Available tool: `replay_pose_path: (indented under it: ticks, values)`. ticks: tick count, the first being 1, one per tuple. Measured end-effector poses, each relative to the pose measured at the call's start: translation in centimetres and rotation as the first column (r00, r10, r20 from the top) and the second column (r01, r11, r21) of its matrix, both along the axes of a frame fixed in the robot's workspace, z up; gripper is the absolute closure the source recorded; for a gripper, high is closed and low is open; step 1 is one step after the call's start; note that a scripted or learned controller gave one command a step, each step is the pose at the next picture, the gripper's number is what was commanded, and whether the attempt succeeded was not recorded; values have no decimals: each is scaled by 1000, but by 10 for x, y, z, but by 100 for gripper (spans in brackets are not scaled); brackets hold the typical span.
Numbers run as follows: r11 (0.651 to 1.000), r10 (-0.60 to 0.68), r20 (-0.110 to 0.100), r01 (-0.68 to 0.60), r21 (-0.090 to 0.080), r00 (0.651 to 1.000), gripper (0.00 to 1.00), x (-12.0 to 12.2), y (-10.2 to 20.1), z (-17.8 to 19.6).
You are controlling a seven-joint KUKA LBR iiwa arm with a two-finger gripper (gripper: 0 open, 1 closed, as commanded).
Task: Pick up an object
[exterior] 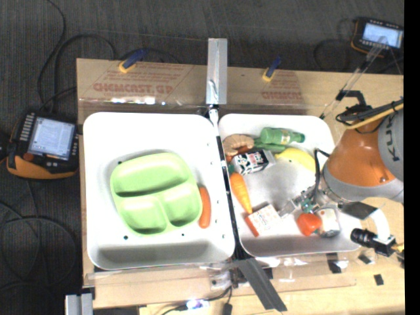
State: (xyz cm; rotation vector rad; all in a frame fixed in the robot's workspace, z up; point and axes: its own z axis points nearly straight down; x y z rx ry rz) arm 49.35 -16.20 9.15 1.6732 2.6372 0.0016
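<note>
Camera view: gripper (pixel 308 205) low in right bin (pixel 325 131), just above red-orange object (pixel 309 224) near front wall; finger state impossible to tell. Risk, judging from crowding: nudging neighbouring small box (pixel 264 220) or closing on the bin wall, missing the pick.

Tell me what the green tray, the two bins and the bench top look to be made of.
Green tray: moulded plastic, probably; uniform pale green, rounded compartments, soft sheen.
Bins: white plastic, likely; smooth, thin rolled rims, faint glare.
Bench top: looks like brown cardboard or fibreboard under a clear sheet; matt tan with red printed lettering and glare along the sheet's edge.
</note>
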Motion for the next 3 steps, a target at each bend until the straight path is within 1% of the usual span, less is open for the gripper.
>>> replay_pose_path:
  ticks: [1, 2, 3]
  values:
    - [1000, 0, -1, 0, 2, 1000, 100, 0, 1, 8]
    - [993, -121, 8, 121, 1, 993, 100, -2, 52, 1]
    - [998, -55, -18, 55, 7, 998, 100, 64, 138, 92]
